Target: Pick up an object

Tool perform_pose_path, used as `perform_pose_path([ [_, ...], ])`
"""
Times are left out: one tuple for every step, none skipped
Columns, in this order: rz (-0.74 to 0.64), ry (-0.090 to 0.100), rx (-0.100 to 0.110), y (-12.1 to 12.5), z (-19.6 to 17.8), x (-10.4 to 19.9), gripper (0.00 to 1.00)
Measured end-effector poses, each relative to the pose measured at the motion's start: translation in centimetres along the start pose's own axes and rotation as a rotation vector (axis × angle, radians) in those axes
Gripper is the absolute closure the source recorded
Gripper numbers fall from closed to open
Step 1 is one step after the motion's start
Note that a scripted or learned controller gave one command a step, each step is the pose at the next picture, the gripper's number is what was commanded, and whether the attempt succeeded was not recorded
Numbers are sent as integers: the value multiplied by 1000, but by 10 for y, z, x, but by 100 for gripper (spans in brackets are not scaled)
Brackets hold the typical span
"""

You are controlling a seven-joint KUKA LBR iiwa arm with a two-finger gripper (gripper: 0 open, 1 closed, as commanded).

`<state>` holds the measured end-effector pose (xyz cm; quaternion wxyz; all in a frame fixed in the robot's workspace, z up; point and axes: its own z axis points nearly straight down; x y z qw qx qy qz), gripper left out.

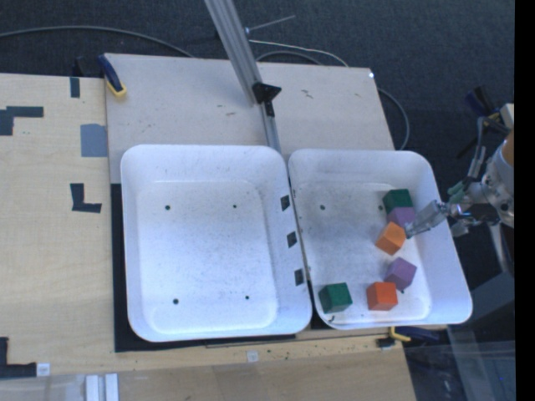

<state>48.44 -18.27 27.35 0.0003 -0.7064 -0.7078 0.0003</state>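
At the right rim of the right bin (443, 192) the end effector (425, 220) reaches in from the side, its grey tip low over the bin's upper right part; whether it is wide or narrow I cannot tell. Just beside its tip lies a purple block (403, 215), with a dark green block (397, 199) touching that one on the far side and an orange block (390, 239) tilted against it on the near side, so the three crowd together under the tip. Farther toward the near wall sit a second purple block (401, 271) and, close beside it, a second orange block (382, 295). A green cube (335, 296) rests apart near the bin's near left corner. The left bin (134, 224) adjoins on the tabletop (50, 224), and a slanted metal rail (234, 36) runs down to the seam between the two bins
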Motion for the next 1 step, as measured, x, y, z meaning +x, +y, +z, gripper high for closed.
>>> perform_pose_path([
  [1, 2, 8, 20, 183, -7, 0],
])
